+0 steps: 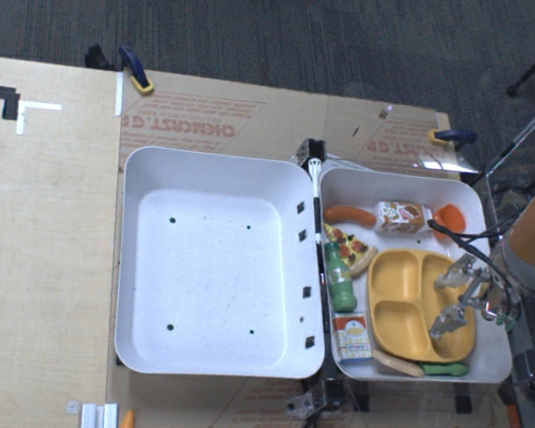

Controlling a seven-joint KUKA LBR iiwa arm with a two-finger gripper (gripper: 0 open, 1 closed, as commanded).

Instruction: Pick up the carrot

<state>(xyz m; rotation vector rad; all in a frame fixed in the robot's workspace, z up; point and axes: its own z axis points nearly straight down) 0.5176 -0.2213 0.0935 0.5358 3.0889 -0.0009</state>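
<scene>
Gripper (459, 297) hangs low over the yellow divided tray (409, 311) in the right bin (493, 366); whether the jaws stand apart or together cannot be told. Nothing seen between them. Carrot (451, 217) sits in the bin's far right corner, just beside the snack box (403, 218), well beyond the gripper toward the far wall. Little of the carrot shows; its long axis and heading are unclear.

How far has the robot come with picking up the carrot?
Nothing looks done yet: the carrot lies in the far right corner of the right bin, beside the small box. In hand: the gripper hangs over the right side of the yellow tray, nearer the camera than the carrot and apart from it. Left: move to the carrot, grasp it and lift it.
</scene>
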